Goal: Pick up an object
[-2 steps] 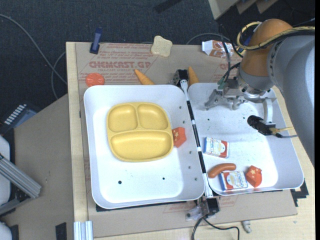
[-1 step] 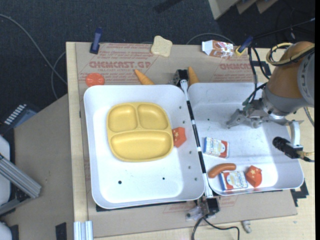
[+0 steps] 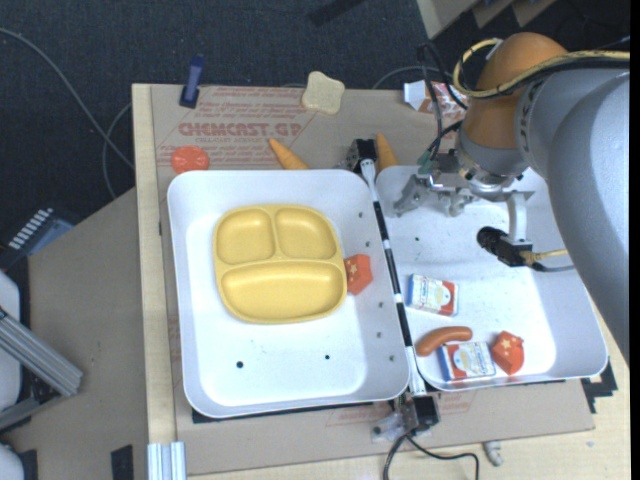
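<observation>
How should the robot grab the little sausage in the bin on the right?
Grip the sausage across its middle, coming straight down from above. It lies flat and is long and thin, so fingers closing across the narrow width fit best. A small carton sits close by its lower side, so the fit looks tight there.
</observation>
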`<state>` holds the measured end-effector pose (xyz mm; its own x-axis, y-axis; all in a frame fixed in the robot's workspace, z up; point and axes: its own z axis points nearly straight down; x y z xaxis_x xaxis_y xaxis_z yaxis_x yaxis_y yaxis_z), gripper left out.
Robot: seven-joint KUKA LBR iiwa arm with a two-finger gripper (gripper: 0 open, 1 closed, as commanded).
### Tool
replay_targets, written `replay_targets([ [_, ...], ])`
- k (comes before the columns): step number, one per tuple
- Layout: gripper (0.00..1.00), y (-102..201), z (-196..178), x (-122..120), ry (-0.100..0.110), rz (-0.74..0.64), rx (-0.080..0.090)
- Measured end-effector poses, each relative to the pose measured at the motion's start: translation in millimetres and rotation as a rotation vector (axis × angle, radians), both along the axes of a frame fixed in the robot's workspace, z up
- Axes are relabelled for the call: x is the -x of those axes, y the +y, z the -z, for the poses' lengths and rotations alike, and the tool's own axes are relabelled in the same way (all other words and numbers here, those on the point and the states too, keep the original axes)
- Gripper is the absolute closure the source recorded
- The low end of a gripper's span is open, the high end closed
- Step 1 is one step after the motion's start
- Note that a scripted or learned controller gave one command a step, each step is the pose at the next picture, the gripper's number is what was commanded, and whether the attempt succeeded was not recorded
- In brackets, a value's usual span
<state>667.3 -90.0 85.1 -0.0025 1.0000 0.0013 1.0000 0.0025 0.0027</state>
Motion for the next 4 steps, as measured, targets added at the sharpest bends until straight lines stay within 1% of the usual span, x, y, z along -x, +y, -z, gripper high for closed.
replay_targets([
  [1,0.0,-55,-63,0,-0.001,0.003,0.004],
  [2,0.0,-53,-105,138,0.003,0.004,0.002],
  [3,0.0,-36,-38,74,0.003,0.002,0.001],
  [4,0.0,-36,1,2,0.003,0.001,0.002],
])
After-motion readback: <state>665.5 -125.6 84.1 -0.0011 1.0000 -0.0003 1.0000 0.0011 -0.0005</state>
